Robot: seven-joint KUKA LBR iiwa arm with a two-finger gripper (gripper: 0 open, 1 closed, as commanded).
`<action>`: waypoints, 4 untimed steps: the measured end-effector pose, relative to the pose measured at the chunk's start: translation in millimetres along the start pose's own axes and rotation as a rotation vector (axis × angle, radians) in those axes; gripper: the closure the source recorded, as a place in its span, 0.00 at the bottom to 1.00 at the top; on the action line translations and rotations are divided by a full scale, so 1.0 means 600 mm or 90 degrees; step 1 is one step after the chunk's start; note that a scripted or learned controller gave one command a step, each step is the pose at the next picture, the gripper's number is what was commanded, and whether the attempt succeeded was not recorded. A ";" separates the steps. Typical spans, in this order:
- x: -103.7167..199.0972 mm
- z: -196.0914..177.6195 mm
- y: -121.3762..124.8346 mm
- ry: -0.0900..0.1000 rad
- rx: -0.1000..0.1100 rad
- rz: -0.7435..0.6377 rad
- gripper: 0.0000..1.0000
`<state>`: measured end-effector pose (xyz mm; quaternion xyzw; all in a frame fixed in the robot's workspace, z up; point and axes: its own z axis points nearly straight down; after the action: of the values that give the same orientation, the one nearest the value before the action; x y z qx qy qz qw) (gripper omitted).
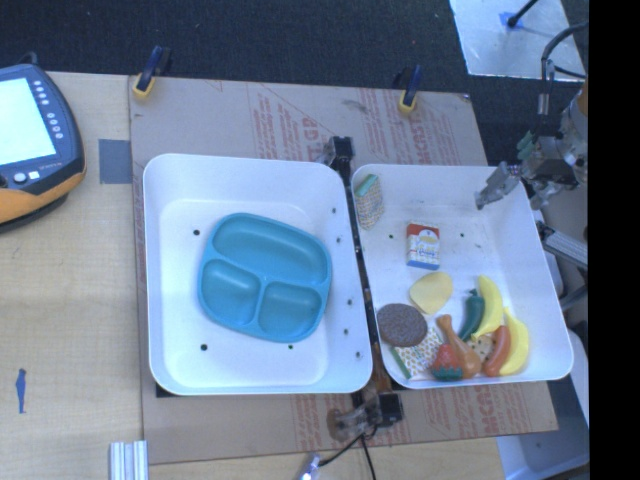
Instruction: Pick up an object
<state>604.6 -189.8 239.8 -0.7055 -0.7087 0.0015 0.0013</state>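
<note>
Wooden bench (70, 308): cardboard sheet (300, 118) clamped on top, two white bins (165, 268) side by side, pendant (30, 138) at left.

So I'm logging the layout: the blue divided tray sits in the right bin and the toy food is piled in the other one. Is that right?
Not quite. The camera view shows the blue divided tray in the left bin, not the right. The toy food is piled in the other one, the right bin.
</note>
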 end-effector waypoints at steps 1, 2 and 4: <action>0.094 0.199 -0.125 0.001 0.002 0.000 0.00; 0.107 0.248 -0.157 0.000 0.000 -0.001 0.00; 0.105 0.231 -0.156 -0.001 0.001 -0.004 0.00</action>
<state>510.1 -127.1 101.6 -0.7030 -0.7112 0.0026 0.0014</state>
